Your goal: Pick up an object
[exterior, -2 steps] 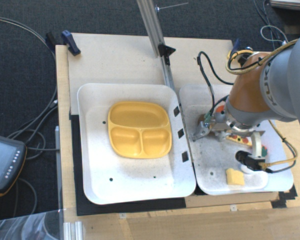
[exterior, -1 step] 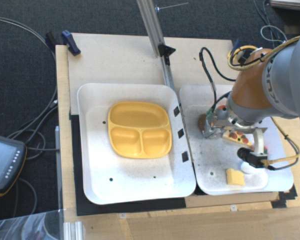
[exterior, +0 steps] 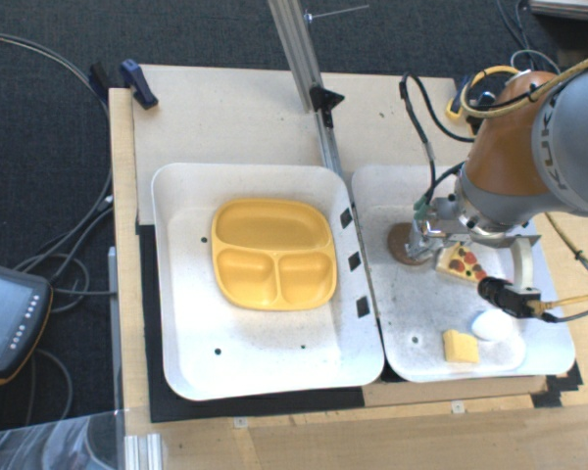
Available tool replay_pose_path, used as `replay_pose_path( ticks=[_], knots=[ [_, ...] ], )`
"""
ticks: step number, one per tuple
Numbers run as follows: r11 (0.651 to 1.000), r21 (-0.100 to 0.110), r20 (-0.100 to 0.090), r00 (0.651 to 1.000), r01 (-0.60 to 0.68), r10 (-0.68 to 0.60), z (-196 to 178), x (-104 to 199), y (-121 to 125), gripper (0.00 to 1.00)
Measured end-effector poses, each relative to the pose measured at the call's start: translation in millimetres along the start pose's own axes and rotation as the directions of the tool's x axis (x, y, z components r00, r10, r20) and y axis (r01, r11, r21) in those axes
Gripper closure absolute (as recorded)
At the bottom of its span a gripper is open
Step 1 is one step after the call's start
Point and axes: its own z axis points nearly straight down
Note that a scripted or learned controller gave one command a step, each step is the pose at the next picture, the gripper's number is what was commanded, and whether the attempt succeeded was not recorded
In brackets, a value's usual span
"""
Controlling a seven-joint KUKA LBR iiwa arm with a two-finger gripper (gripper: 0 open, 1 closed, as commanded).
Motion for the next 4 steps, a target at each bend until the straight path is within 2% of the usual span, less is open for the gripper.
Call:
replay_pose_path(
  ticks=[2,3,4],
  knots=[
    [1.0,-0.001,0.001,1.0,0.0,0.0,-105.7,6.6,10.4,1.0],
    [1.0,0.008,-0.003,1.0,0.005,-0.005,-92.8,66.4,12.1,1.0],
    [1.0,0.005,-0.003,1.0,0.004,-0.004,-93.7,111.2,15.8,1.0]
  ],
)
